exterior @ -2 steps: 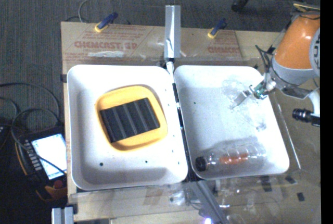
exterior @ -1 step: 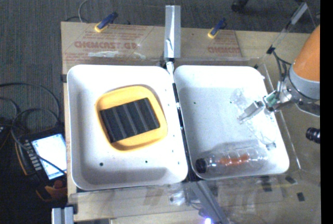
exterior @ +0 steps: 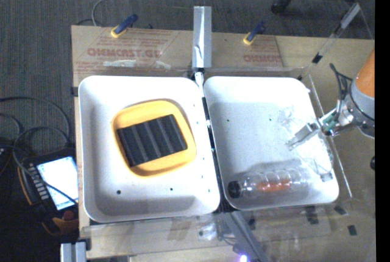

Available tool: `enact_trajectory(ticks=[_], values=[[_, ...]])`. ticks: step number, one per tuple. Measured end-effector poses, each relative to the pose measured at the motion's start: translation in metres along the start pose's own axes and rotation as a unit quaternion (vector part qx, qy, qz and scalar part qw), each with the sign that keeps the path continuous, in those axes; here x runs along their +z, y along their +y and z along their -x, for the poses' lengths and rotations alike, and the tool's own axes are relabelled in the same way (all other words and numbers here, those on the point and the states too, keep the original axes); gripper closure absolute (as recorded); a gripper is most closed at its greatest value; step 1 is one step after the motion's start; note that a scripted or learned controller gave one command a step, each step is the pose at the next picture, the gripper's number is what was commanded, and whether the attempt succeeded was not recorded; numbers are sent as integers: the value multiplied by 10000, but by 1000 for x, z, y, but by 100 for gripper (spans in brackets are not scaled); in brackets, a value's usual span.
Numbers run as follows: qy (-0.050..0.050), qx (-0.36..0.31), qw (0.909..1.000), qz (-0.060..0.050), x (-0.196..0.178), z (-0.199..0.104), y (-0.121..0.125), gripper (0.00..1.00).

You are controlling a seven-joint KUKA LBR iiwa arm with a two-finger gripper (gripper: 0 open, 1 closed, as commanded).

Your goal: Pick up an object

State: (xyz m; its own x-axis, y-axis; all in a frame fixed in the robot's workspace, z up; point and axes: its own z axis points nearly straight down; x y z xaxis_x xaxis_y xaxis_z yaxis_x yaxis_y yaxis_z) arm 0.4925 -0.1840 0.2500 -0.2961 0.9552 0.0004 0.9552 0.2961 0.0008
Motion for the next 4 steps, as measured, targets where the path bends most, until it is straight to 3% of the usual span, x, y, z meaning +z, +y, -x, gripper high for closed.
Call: enact_trajectory(ticks=[1,2,3,4], values=[[-3,246,9997,-10,99,36,-19,0],[51,1556,9878,61,159,53,84,0],[60,1374,9904,-154,161,63,132,0],[12,1096,9940,42,159,48,74,0]])
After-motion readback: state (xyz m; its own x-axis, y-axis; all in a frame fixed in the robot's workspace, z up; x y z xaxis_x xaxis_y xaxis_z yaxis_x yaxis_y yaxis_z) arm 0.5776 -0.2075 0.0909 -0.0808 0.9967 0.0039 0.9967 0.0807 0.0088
